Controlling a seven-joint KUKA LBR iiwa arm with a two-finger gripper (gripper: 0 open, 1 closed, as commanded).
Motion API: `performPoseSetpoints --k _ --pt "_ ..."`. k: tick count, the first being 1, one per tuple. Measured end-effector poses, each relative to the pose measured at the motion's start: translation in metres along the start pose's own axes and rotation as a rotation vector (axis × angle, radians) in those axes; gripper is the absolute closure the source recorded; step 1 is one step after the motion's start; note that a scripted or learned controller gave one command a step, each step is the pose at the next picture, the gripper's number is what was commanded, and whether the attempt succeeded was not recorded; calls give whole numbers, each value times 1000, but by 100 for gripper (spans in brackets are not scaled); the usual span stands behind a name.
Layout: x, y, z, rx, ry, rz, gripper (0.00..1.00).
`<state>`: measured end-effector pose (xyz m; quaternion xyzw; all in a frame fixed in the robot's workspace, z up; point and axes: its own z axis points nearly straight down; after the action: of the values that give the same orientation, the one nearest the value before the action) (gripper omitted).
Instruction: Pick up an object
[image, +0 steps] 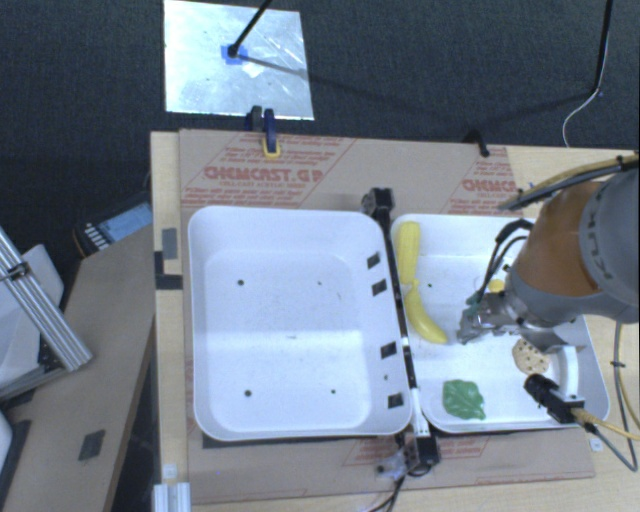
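Over the right bin (500, 420), the end effector (470, 327) is hanging just beside the banana (415, 290), at its four o'clock. Whether it is spread, I cannot tell. It should be going straight down, pinching the banana's middle.

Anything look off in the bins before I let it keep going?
Nothing stands out. The yellow banana lies along the right bin's left wall, the green piece near its front edge, both intact. The gripper hangs beside the banana's lower end.
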<state>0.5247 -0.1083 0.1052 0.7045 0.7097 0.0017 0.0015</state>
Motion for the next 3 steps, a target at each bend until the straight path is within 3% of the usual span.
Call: performPoseSetpoints --k 1,2,3 --pt "0 1 -10 -2 0 -3 100" --pt "14 63 14 -1 -1 0 100" --pt "117 110 -86 -10 4 -9 100"
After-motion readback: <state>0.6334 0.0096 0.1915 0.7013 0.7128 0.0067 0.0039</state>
